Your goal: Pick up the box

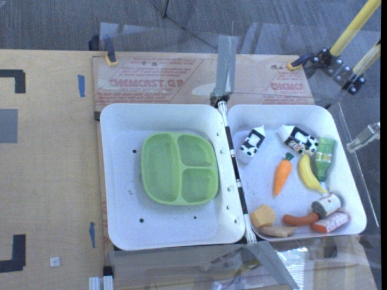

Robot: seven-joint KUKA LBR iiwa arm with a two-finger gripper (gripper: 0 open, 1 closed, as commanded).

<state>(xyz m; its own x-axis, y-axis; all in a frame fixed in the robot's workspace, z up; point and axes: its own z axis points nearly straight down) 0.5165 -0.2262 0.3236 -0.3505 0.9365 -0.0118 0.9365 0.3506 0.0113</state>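
The box (301, 141), a cow-patterned carton, lay untouched in the right bin (347, 162), just beside the banana (309, 174). The pick looked unstarted; the fingers' state could not be told.

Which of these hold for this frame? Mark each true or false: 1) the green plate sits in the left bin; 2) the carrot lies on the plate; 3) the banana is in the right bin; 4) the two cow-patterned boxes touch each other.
1) True: the green plate sits in the left bin.
2) False: the carrot lies in the right bin.
3) True: the banana lies there, right of the carrot.
4) False: the left cow-patterned box and the right cow-patterned box lie apart.
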